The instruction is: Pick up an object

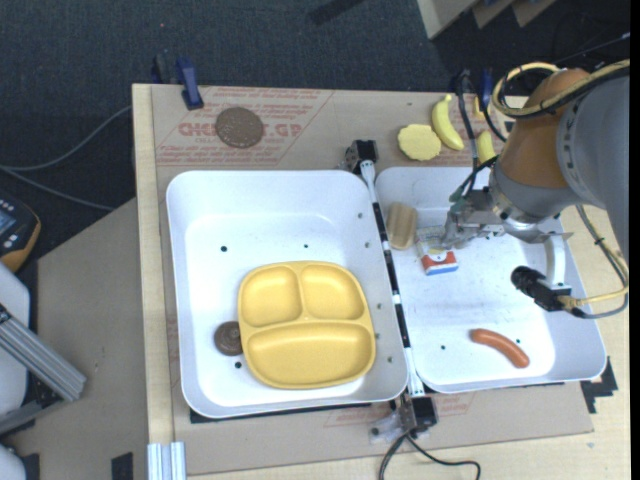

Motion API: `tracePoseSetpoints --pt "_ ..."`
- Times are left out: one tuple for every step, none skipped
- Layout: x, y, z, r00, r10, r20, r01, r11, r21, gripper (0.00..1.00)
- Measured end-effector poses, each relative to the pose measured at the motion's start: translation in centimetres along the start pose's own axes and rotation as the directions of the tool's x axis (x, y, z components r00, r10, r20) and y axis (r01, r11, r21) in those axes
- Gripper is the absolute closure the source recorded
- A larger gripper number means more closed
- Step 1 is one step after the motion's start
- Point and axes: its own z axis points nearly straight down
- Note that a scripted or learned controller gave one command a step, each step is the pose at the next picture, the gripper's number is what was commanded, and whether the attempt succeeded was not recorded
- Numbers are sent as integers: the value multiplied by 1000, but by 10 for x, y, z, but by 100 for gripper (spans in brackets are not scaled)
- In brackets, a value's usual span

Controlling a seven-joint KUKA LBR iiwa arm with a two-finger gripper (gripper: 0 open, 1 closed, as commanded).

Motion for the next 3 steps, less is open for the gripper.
tracePoseSetpoints --pt "5 -3 -11 1000 1 -1 -1 1000 11 100" --pt "5 -3 -10 1000 2 -2 -2 1000 12 0" --pt "14 -16 22 1000 3 -5 -3 1000 19 0"
